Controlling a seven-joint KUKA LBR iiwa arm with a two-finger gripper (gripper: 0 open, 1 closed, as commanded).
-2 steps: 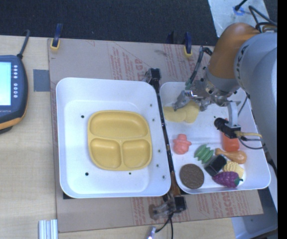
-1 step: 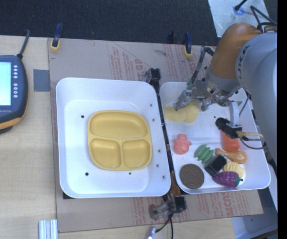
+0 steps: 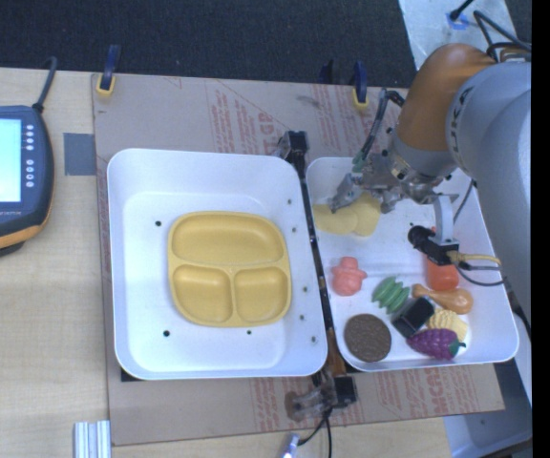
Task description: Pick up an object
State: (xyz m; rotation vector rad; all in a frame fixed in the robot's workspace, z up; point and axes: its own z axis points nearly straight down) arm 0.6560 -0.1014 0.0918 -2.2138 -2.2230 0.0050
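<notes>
yellow toy (image 3: 348, 219) just under tool (image 3: 359, 195)

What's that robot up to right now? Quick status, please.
Claw low in right bin, over the pale yellow toy. Nothing visibly gripped. Other toys lie clear, nearer the front.

place: robotics lab | cues: teach pendant (image 3: 3, 179), clamped cardboard (image 3: 208, 113), white bins (image 3: 132, 256), toy food (image 3: 404, 308)

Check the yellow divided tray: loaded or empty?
Empty. The tray in the left bin shows three bare compartments; the toys lie in the right bin.
</notes>
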